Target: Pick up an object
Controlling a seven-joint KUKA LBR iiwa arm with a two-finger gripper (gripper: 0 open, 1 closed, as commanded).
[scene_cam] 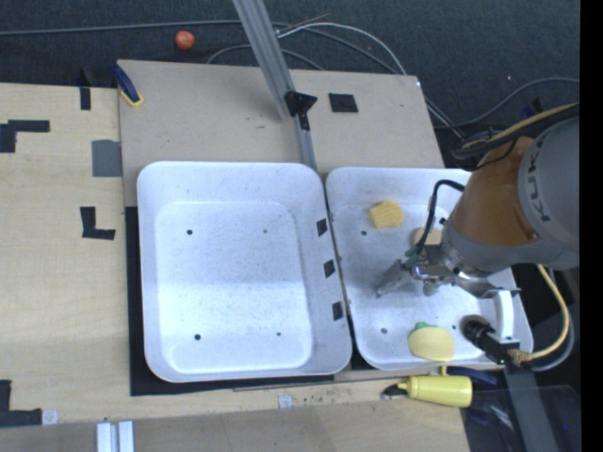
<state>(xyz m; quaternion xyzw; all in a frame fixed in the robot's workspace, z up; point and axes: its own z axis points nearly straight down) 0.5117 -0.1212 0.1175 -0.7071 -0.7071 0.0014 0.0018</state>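
1. We see two small objects in the right bin. One is a yellow-orange chunk, blocky and matte like sponge or foam, lying in the far part of that bin. The other is a pale yellow rounded object with a touch of green on top, smooth-looking, lying near the bin's front rim.
2. We find the gripper low in the same bin, between the two objects and touching neither. Its thin grey metal fingers point toward the left bin; we cannot tell whether they are parted or closed, and we see nothing between them.
3. Behind it rises the arm, grey and rounded with a broad orange band, covering the bin's right side.
4. Both bins are shallow white plastic with rounded corners and fine dark speckling. The left bin touches the right one along a shared edge.
5. Bare floor lies around the chunk and left of the gripper.
6. In front of the right bin, a yellow tool handle lies on the bench, a tan board with black tape marks.
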